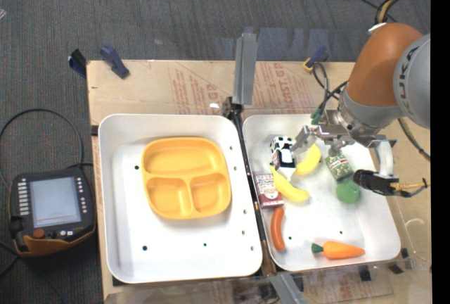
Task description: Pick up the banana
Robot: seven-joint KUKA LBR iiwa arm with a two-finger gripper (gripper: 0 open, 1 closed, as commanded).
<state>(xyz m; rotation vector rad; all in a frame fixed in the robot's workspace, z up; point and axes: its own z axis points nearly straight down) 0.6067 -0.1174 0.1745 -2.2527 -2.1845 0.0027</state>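
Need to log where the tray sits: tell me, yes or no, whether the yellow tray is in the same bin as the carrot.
No. The yellow tray lies in the left bin, the carrot in the right bin.

**Banana sitting in the right bin**

So the banana (290, 188) is a yellow, toy-looking one, lying flat on the floor of the right bin (383, 225), over toward the bin's left side. It runs on a diagonal, upper-left end to lower-right end, with a gentle curve. Its upper-left end sits close to a small red carton (266, 190). A second yellow piece (308, 160) sits just above it, touching or nearly so; can't tell if that's another banana.
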